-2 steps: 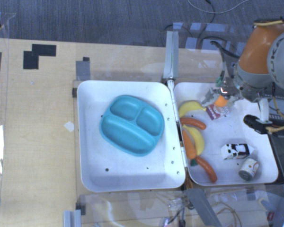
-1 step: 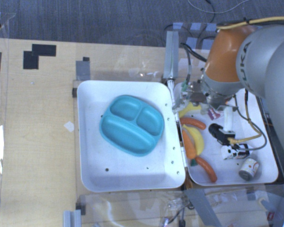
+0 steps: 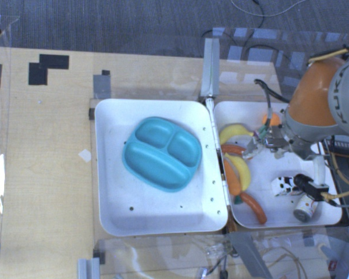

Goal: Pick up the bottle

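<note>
A light wooden bench (image 3: 41,156) fills the left and centre of the frame, with two shallow white bins side by side on it. The left bin (image 3: 113,214) sits in the middle of the frame and holds a blue divided plate (image 3: 161,153), lying flat and slightly turned, with three compartments facing up.

The right bin (image 3: 331,217) lies at the right of the frame. Along its left wall there is a cluster of toy food: a yellow banana (image 3: 235,132) at the top, a second banana (image 3: 242,170) below it, a red sausage-like piece (image 3: 232,149) between them, a carrot (image 3: 235,186) just beside the lower banana, and another sausage (image 3: 256,208) near the bin's lower edge. A small orange piece (image 3: 271,120) shows near the upper part of the bin, beside the arm.

The grey arm with its orange band (image 3: 317,95) reaches in from the right. Its end effector (image 3: 266,141) hangs over the upper middle of the right bin, close to the upper banana; whether it is open or closed cannot be told, and nothing is seen held in it.

The bottle (image 3: 305,208) lies in the lower right of the right bin, tilted, well apart from the end effector. A black-and-white item (image 3: 284,185) lies just left of it.
</note>
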You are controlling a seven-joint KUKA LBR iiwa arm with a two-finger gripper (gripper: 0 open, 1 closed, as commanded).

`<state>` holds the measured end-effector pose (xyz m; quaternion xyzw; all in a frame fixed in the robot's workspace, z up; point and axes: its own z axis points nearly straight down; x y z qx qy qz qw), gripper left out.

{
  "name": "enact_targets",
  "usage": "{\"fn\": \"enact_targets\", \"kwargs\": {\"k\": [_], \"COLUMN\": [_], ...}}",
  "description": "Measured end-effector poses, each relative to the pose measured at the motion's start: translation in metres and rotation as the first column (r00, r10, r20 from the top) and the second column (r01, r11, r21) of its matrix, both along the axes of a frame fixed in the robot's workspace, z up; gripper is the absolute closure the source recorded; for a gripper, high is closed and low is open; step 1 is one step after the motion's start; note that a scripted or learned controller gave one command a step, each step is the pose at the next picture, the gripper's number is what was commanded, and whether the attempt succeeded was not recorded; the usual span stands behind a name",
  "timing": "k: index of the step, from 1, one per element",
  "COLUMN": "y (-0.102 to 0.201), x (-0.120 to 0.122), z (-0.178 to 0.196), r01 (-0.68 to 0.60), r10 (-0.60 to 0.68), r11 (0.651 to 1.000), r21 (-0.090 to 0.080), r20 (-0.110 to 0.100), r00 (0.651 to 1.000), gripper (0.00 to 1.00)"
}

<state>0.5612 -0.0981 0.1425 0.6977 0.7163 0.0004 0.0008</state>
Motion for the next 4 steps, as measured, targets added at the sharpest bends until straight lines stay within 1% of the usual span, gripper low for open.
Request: {"fn": "enact_targets", "kwargs": {"k": [1, 2, 3, 4], "y": [0.001, -0.046, -0.044, -0.037], "x": [-0.073, 0.007, 0.009, 0.012], "z": [-0.010, -0.054, -0.043, 0.111], "r01": [-0.249, -0.250, -0.253, -0.374], "r10": [0.249, 0.250, 0.253, 0.374], "r11": [0.969, 0.968, 0.967, 0.927], "r21": [0.001, -0.005, -0.004, -0.004], "r20": [0.000, 0.012, 0.016, 0.005], "r00": [0.969, 0.968, 0.967, 0.927], "gripper": [0.00, 0.00, 1.00, 1.00]}}
